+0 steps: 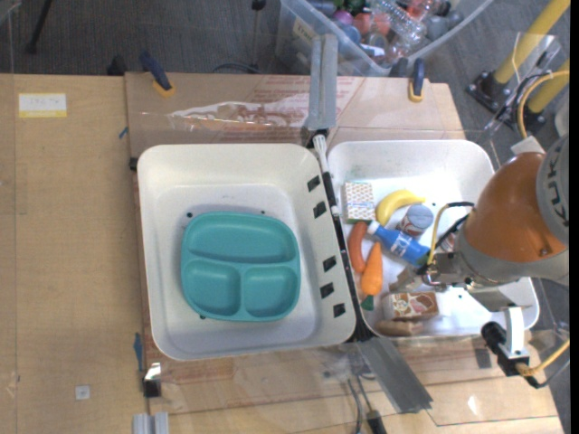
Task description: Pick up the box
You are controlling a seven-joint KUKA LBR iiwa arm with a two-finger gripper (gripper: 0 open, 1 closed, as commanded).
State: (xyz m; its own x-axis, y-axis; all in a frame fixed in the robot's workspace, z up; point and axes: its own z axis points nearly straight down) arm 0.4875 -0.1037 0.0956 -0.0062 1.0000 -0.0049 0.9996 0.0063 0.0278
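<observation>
— Wooden bench [63, 242] under us, two white bins; the left bin [154, 242] holds a teal tray [240, 265]. Where's the box [359, 201]?

— Right bin [479, 161], at its ten o'clock corner, beside the banana [396, 204].

— And our gripper [434, 274]?

— Around four o'clock from the box, over the blue bottle [398, 241] and snack packet [412, 306]. Whether its fingers are spread or closed, we cannot tell.

— So we should travel toward ten o'clock, clear the clutter, then descend squarely.

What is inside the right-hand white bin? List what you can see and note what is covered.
The right bin holds a small patterned box, a banana, a blue bottle, a can, a carrot and a brown packet. The arm covers the bin's right part.
</observation>
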